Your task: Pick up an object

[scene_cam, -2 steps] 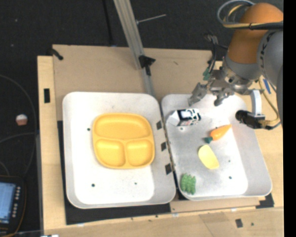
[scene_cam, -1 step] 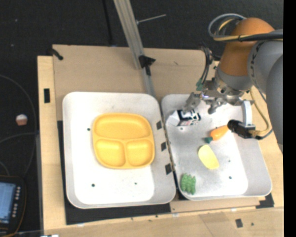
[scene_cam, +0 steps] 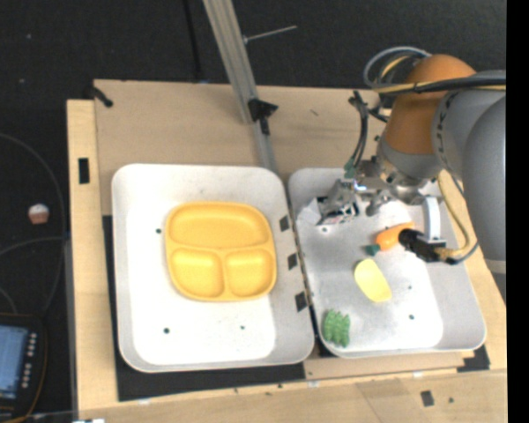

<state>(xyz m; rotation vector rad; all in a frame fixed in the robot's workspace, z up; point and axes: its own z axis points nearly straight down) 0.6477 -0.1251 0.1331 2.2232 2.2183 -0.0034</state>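
A yellow three-compartment tray [scene_cam: 219,250] lies in the left bin [scene_cam: 141,324]. In the right bin [scene_cam: 450,320] lie a pale yellow lemon-shaped piece [scene_cam: 372,281], a small orange carrot-like piece [scene_cam: 393,235] and a green leafy piece [scene_cam: 336,325] near the front left corner. My gripper [scene_cam: 339,208] hangs low over the rear left part of the right bin, apart from all three pieces. Its fingers are lost among cables and metal parts.
The grey arm with its orange band [scene_cam: 423,104] covers the rear right of the right bin. A slanted metal pole [scene_cam: 238,69] rises behind the bins. The wooden bench [scene_cam: 159,122] surrounds both bins.
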